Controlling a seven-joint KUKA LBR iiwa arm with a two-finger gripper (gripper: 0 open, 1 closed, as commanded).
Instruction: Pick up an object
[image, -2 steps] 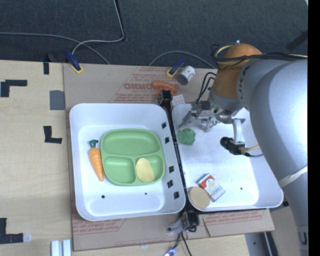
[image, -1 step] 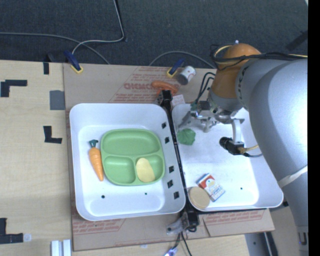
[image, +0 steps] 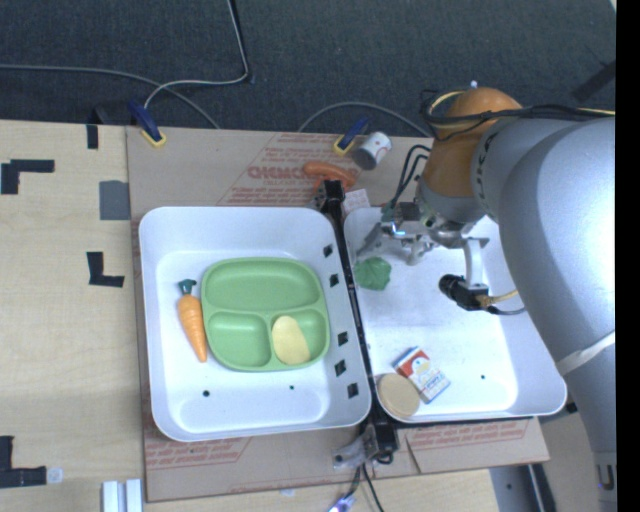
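My gripper (image: 392, 238) hangs over the back left part of the right bin (image: 470, 340), below the orange wrist band. Just in front of it and to its left, a small green lump (image: 373, 273) lies against the bin's left wall; nothing shows in the gripper's hold. At the right bin's front lie a small white, red and blue box (image: 421, 372) and a round tan disc (image: 398, 396). In the left bin (image: 250, 398) a green divided plate (image: 262, 285) carries a yellow piece (image: 291, 340). A toy carrot (image: 192, 322) lies beside the plate's left edge.
The grey arm covers the right side of the view and the right bin's far edge. A black cable loop (image: 468, 291) hangs off the wrist over the right bin. Behind the bins sit an orange item (image: 330, 171), a grey cylinder (image: 372, 150) and blue clamps (image: 148, 124).
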